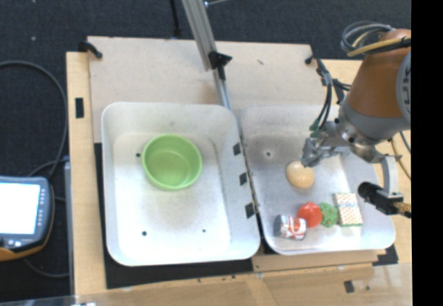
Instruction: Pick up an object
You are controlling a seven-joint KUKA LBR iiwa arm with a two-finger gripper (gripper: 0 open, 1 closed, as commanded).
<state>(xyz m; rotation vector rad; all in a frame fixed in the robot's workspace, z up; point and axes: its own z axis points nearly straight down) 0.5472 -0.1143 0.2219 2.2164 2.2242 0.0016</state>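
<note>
The tool (309,156) hung low in the right bin (273,133), just above a pale egg (300,175); whether it touched the egg could not be told, nor its state. Nearer the front lay a can (291,227), tomato (311,214), green piece (328,214) and box (347,208). A green bowl (172,161) sat in the left bin (124,228).

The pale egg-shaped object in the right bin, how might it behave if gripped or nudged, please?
The egg-shaped object looks rounded and smooth, so it may roll across the right bin when nudged. Its curved surface could slip from the end effector just above it.
</note>
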